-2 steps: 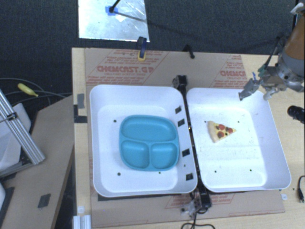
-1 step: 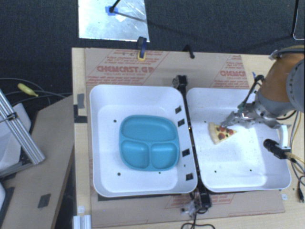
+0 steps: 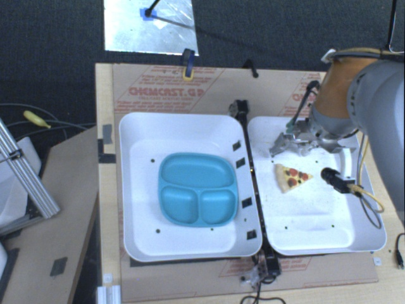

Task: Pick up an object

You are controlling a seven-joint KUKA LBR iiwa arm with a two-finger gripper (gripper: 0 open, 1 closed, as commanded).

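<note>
Gripper [image 3: 283,145] low in right bin [image 3: 316,233], finger state impossible to tell, near pizza slice [image 3: 291,177], arm [image 3: 373,100] cut off at right edge

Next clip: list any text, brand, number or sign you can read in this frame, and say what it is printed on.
"CHEMCAST GP", in red, repeated print on the brown paper-faced sheet under the two white bins; clearest behind the left white bin.
Other red print on the same sheet, near the far right corner and along the near edge: too small and blurred to read.
Blue three-compartment tray and pizza slice toy: no text.

Blue divided tray [image 3: 197,189] in left bin [image 3: 136,170], pizza slice [image 3: 291,177] in right bin [image 3: 316,233], jaws [image 3: 279,147] above it
</note>
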